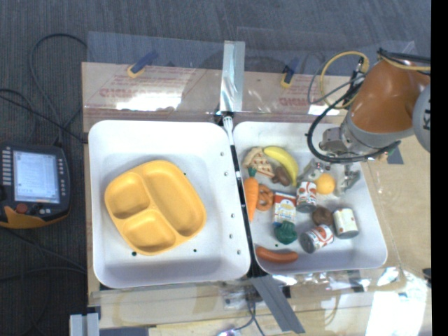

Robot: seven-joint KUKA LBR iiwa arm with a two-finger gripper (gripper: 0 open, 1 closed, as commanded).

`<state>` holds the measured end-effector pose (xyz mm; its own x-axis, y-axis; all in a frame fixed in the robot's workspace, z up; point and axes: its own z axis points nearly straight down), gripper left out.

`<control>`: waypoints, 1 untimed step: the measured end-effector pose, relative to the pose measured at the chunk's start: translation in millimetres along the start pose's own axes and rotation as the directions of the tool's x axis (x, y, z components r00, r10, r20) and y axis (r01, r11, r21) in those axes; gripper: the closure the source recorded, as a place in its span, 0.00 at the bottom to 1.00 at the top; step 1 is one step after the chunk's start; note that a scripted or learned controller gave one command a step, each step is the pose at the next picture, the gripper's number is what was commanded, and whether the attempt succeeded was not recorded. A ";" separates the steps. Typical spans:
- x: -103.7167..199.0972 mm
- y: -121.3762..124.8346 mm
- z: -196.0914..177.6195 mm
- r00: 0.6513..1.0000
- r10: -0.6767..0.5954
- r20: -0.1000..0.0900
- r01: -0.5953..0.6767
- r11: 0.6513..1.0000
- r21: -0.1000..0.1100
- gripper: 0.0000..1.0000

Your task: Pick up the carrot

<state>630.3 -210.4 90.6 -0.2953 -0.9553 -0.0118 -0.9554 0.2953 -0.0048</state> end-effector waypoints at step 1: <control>-1.0 5.3 -0.3 0.993 -0.122 0.002 0.122 0.993 0.000 0.00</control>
